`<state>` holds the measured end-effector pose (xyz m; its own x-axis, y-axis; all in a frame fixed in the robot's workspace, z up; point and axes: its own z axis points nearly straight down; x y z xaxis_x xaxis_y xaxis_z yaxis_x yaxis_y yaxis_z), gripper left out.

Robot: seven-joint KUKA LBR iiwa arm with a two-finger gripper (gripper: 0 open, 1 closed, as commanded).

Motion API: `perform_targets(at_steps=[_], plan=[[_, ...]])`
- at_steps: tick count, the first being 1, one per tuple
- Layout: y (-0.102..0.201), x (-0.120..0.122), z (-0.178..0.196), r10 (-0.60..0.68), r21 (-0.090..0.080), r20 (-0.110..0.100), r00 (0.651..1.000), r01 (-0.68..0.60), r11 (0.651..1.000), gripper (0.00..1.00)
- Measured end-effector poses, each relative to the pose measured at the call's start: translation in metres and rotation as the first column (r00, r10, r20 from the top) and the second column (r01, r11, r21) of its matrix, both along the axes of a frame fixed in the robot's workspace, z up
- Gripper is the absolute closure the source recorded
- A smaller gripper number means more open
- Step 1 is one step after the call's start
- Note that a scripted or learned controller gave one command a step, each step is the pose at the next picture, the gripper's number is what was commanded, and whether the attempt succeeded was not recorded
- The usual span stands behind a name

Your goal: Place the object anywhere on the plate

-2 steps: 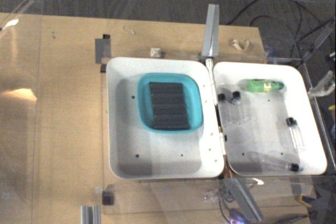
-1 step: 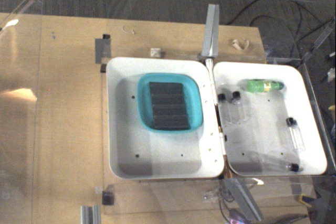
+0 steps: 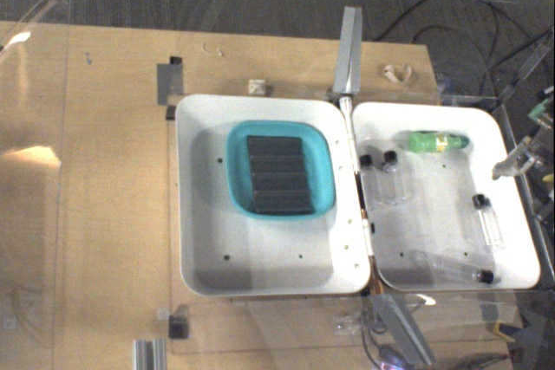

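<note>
Gripper: a grey metallic part pokes in at the right edge, over the right rim of the right bin, and is most likely the tool's tip; I cannot tell its state, and nothing is seen held in it.

Right bin: shallow white tray holding every loose item.

Green bottle: lies on its side at the far side of the right bin, long axis running left to right, near the far wall. It is the easiest item to see.

Clear bottles: two small ones with black caps lie just beside each other at the left of the right bin, close to the divider. Another lies near the right wall, and a long one lies along the near wall. Their bodies are almost invisible against the white floor.

Plate: teal dish with a dark ribbed insert, resting in the far half of the left bin, well apart from all bottles.

Object: the task does not say which; no bottle is on the plate yet.

Handling, as a judgement: these look like light, stiff plastic bottles, smooth and round, so likely to roll or slip out of a pinch. Closing across the middle of the body, at right angles to its long axis, seems safest.

Risk: the green bottle sits close to the far wall, leaving little room for a finger there.
</note>
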<state>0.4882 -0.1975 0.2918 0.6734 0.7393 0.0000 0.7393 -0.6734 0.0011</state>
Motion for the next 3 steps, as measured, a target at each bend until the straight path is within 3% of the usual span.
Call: perform_targets(at_steps=[2,3], plan=[[0.000,0.000,-0.015,-0.050,0.000,0.002,0.999,0.050,0.999,0.00],[0.011,0.000,-0.043,-0.093,0.000,0.001,0.996,0.093,0.996,0.00]])
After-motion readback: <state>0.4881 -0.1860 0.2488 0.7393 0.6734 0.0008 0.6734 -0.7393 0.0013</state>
